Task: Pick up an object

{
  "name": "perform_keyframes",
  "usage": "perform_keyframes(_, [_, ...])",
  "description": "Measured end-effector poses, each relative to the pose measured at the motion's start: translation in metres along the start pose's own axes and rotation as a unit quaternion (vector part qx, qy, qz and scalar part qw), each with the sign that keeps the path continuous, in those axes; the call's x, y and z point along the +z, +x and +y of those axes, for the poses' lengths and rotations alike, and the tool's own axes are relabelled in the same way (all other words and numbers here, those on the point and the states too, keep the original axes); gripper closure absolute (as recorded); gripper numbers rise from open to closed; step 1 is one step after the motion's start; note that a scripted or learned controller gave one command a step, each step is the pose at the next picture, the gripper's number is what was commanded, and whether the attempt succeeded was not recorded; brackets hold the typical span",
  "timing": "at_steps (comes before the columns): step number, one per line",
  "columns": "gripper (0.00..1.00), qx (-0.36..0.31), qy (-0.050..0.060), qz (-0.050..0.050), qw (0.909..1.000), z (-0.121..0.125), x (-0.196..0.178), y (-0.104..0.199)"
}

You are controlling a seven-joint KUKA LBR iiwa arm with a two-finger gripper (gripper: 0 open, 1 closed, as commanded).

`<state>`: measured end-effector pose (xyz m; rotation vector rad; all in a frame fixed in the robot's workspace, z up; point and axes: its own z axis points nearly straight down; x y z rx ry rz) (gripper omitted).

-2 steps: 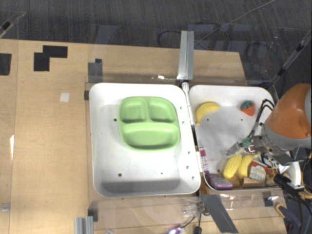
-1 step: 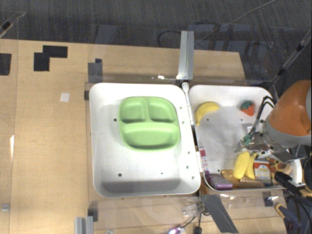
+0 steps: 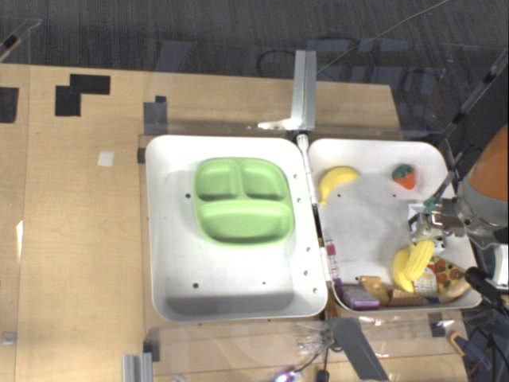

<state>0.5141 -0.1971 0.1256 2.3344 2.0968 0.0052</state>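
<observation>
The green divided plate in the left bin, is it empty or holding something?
Empty: the green divided plate shows three bare compartments.

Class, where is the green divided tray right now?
In the camera view, the green divided tray lies in the left bin, near its middle, left of the banana across the divider.

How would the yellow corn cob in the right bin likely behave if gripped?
The corn cob looks like rigid toy plastic, so probably stiff and light. Its rounded, ridged body may roll or slip sideways. It leans on the pizza slice, so lifting could nudge that.
</observation>
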Motion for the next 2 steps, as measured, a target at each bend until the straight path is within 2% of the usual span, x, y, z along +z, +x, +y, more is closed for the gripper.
perform_keyframes(1, [1.0, -0.037, -0.001, 0.0, 0.9993, 0.096, -0.075, 0.071])
perform_keyframes(2, [1.0, -0.096, 0.0, 0.0, 0.9954, 0.104, -0.032, 0.098])
